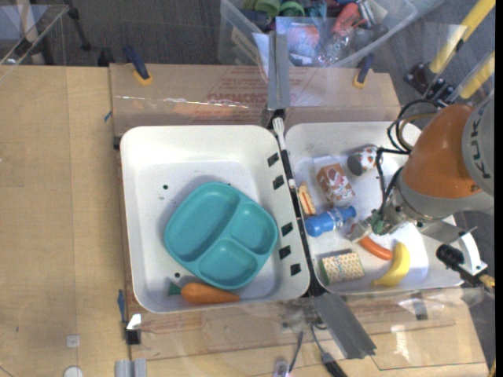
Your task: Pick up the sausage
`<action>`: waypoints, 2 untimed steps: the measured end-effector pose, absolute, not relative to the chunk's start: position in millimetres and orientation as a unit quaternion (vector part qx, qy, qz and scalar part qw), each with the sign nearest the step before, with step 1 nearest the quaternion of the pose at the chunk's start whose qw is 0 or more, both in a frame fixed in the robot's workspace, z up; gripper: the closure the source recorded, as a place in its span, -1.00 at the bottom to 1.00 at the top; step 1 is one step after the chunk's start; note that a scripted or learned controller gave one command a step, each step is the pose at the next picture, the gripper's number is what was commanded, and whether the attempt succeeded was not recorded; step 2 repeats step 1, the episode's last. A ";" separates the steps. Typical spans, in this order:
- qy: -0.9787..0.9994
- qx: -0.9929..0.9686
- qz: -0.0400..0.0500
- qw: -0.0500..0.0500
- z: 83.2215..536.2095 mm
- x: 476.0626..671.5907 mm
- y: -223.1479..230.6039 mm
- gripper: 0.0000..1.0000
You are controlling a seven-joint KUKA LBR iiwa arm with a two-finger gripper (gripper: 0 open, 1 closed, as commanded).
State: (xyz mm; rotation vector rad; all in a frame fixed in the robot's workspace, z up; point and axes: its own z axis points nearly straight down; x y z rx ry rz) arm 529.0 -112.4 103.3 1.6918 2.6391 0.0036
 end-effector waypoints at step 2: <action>0.829 0.559 0.000 0.001 194.1 586.0 -60.0 1.00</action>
